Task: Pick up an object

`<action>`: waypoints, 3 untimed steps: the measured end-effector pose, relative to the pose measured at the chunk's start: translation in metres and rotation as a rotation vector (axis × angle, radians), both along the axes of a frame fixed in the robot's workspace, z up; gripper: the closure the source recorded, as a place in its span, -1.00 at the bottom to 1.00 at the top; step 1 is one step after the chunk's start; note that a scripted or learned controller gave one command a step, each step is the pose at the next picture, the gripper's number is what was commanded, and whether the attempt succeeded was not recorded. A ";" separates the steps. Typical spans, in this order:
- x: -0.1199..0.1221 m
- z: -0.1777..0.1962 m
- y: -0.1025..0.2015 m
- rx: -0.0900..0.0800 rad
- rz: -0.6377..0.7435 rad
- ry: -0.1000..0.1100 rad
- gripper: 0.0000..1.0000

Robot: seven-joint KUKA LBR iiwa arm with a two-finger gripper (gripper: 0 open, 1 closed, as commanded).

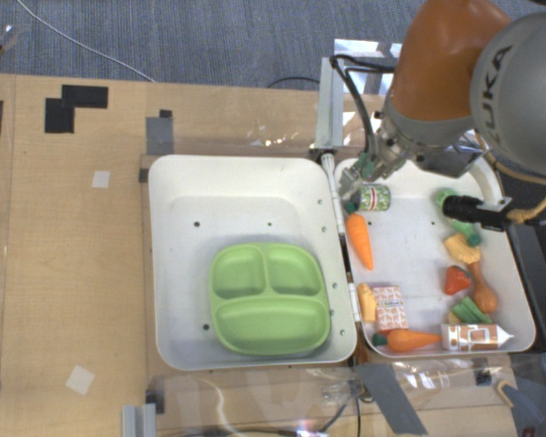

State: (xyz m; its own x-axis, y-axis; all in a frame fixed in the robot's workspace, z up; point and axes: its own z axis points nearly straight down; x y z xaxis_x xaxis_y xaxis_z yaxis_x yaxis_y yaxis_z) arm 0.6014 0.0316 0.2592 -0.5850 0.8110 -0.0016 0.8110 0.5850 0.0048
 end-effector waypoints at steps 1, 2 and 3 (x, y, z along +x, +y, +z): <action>0.053 -0.046 -0.056 -0.003 -0.083 0.003 1.00; 0.056 -0.031 -0.053 -0.002 -0.074 -0.009 1.00; 0.058 -0.018 -0.052 -0.003 -0.067 -0.017 1.00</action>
